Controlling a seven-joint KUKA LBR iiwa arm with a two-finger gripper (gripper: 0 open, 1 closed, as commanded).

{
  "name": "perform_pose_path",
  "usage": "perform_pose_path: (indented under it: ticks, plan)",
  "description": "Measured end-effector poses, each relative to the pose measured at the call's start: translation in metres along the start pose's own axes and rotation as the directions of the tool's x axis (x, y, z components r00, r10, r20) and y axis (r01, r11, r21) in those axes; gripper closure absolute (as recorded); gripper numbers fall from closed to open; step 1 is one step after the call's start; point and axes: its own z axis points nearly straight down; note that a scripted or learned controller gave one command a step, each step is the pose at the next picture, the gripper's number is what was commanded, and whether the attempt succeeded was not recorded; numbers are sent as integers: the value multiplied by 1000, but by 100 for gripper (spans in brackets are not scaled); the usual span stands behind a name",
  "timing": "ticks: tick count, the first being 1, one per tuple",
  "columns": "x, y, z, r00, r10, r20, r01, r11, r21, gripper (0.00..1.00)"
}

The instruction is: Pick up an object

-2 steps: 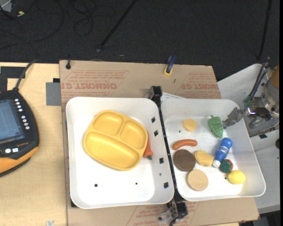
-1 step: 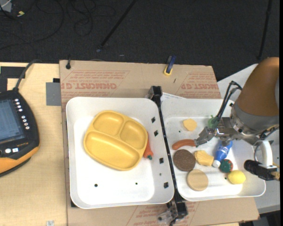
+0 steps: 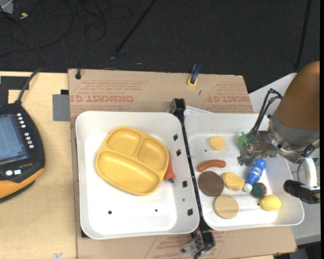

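- Blue bottle [image 3: 255, 172] with white cap, lying tilted, right of centre of the frame, in the right bin.
- Red sausage [image 3: 211, 165], lying flat, just left of it.
- Brown disc [image 3: 210, 183] and tan disc [image 3: 225, 206], lower right, close together.
- Yellow lemon [image 3: 270, 203], lower right corner.
- Pale yellow piece [image 3: 217, 143], higher up.
- Yellow chunk [image 3: 234, 181], beside brown disc.
- Yellow divided plate [image 3: 132, 159], left bin, centre-left.
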Motion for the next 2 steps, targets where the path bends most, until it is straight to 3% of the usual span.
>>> perform_pose_path:
  ticks: [1,2]
  plan:
    - [63,3,-115,1000,-8,0,8,1000,-14,100]
    - [142,-57,-171,1000,-10,-2,10,1000,-7,100]
